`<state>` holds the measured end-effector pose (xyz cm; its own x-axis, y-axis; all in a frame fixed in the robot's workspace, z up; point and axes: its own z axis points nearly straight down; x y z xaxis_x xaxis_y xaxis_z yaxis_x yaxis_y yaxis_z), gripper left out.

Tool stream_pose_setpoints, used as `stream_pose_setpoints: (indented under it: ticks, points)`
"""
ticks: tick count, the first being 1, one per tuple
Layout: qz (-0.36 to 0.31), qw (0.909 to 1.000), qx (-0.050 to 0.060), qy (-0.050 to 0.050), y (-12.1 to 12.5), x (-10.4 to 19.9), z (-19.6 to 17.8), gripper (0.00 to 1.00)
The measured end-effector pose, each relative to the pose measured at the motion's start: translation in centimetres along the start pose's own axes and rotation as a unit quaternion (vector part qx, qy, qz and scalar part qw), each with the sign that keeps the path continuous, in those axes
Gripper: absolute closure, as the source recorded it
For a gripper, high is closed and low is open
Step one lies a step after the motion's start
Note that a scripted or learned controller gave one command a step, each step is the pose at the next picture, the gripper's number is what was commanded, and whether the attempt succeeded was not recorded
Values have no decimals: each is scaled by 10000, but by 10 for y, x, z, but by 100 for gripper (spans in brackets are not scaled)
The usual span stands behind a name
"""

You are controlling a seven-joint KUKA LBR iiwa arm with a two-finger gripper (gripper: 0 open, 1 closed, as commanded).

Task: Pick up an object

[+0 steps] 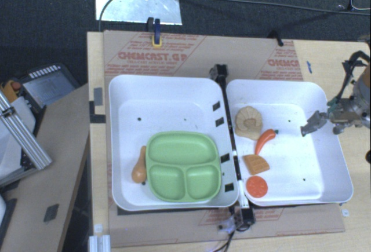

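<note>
Table: one, bearing two white bins side by side.

Left bin: two items. One green tray with three compartments, lying at the near side. One tan pear-like piece, touching the tray's left edge; long axis runs near to far, thick end nearest the front wall.

Right bin: four items, all grouped along its left side.
- One beige shell-shaped piece, farthest back.
- One orange pepper, just beside the shell; long axis slanted, dark stem end pointing up and right, tip pointing down and left.
- One tan wedge, just below the pepper's tip.
- One red round piece, nearest the front wall, just beside the wedge.

Hand: one, over the right bin's right side, well apart from the four items, nothing seen between its fingers. Whether the fingers are spread or pressed together cannot be told.
</note>
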<state>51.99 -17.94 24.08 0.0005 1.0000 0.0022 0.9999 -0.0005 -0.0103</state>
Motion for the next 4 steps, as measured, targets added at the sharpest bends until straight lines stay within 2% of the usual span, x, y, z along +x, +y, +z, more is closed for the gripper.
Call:
stream_pose_setpoints:
  ticks: [1,4]
  points:
    - [-18,10000,-58,-14,2,1,-6,0]
    - [-7,10000,-43,-6,11,16,159,0]
